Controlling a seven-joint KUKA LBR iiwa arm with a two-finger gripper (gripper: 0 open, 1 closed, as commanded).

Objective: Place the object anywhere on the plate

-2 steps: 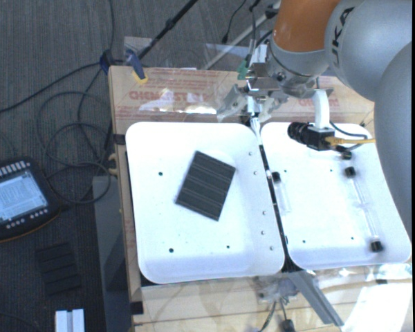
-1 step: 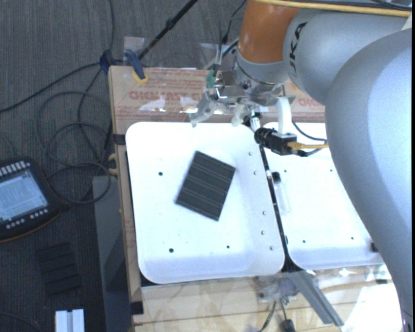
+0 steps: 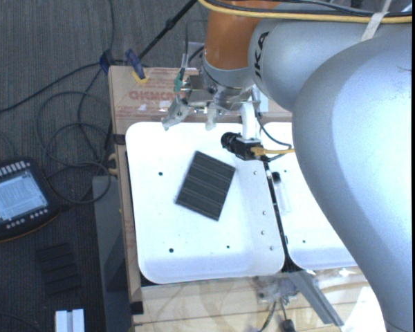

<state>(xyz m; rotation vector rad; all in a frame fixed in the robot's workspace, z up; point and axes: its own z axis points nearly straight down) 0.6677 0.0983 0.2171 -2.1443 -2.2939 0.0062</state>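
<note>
Bin (image 3: 159,254) holding dark ribbed plate (image 3: 205,185), gripper (image 3: 190,116) at its far rim

This is a robotics lab: a large grey industrial arm with an orange band (image 3: 238,19) reaches over a plywood bench (image 3: 152,92), black cables (image 3: 62,116) trail across grey carpet (image 3: 34,47), and a handheld control pendant with a screen (image 3: 14,199) lies beside.

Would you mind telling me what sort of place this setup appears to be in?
Probably a robotics lab: a grey arm reaches over a white bin on a wooden bench, with a teach pendant and loose cables on the carpet.
</note>
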